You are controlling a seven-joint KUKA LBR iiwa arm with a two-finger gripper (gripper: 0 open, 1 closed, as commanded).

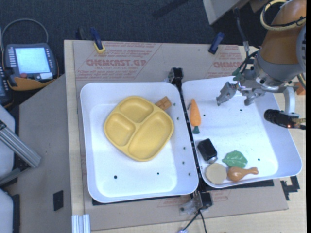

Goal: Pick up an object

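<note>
Two shallow white bins sit side by side on a bench covered with brown printed cardboard. Going from left to right, we first see the left white bin, which holds a yellow plastic plate divided into three compartments. A small tan wooden block touches the plate's upper right edge. Next comes the right white bin. Along its left side lies an orange toy carrot with a green tip, pointing up and down the picture. Below the carrot is a small black rectangular block. Near the bin's bottom edge we see a beige round disc, with an orange-brown toy drumstick just to its right and touching it, and a green leafy toy piece just above the drumstick. At upper right, the grey arm with its orange band reaches in, and the two-finger gripper hangs over the top of the right bin. Its grey fingers are spread apart, with nothing between them. The gripper is well apart from the toys below.
</note>
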